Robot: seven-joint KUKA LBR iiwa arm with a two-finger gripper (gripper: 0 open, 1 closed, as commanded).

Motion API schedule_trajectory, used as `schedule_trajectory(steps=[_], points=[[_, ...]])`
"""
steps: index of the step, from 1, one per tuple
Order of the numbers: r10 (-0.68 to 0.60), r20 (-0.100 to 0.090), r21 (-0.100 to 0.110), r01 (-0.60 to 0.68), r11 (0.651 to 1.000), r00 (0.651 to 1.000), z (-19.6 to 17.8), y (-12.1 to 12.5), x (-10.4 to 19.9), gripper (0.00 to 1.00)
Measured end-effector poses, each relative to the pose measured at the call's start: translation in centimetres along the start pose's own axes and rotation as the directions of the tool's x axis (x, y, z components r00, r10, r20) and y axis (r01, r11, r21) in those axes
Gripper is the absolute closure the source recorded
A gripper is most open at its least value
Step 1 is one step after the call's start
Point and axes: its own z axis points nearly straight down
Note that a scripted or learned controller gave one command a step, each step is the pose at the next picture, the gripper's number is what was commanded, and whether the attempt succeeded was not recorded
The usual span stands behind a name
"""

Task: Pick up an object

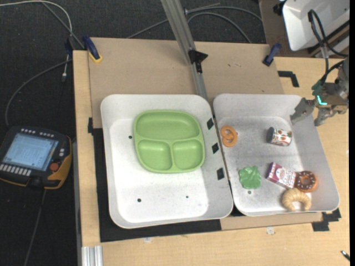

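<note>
While your tool (pixel 312 111) hangs over the right bin's (pixel 252 107) far right rim, its two fingers spread apart with nothing between them, the objects lie loose below. You have a small carton (pixel 280 137) nearest it, a pink carton (pixel 279 174) touching a chocolate doughnut (pixel 305 180), a croissant (pixel 296 199), a green leaf (pixel 250 177) and an orange pretzel (pixel 228 136). No label is legible. A green divided plate (pixel 168 141) sits in the left bin (pixel 119 165).
</note>
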Motion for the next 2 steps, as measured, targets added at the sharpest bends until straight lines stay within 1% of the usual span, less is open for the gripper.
schedule_trajectory(steps=[1, 2], points=[[-0.001, 0.001, -0.003, 0.001, 1.0, 1.0, -0.1, 0.1, 0.0, 0.0], [0.001, -0.001, 0.004, -0.001, 1.0, 1.0, 5.8, -0.4, -0.7, 0.0]])
